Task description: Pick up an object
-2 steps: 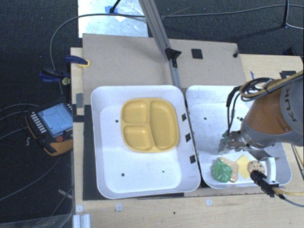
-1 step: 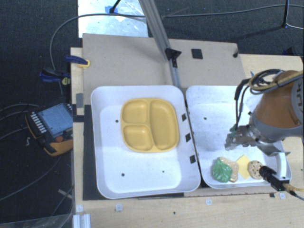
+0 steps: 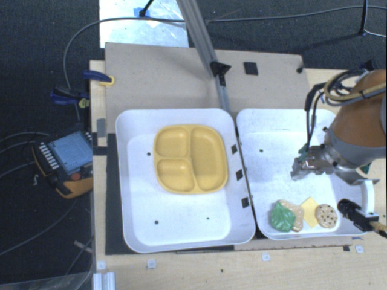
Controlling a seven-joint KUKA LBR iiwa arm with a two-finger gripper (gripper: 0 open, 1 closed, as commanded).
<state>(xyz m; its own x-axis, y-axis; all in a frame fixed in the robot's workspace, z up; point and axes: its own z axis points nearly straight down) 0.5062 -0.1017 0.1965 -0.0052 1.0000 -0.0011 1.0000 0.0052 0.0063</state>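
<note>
Arm [image 3: 357,125] reaching in from right, bent down over right bin [image 3: 272,132]. Hand [image 3: 309,167] low above bin floor; opening cannot be told, nothing seen held. Toy food [image 3: 301,215] in bin's near corner, apart from hand. Yellow tray [image 3: 189,158] in left bin [image 3: 136,180].

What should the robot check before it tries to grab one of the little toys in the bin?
1. Toys to grab: green leafy toy, yellow wedge and round speckled cookie lie in the right white bin: ok.
2. Gripper over that bin: ok.
3. Gripper above a toy: not ok, they lie nearer the front edge.
4. Fingers open: cannot tell.
5. Yellow divided plate out of the way, in the left white bin: ok.
</note>
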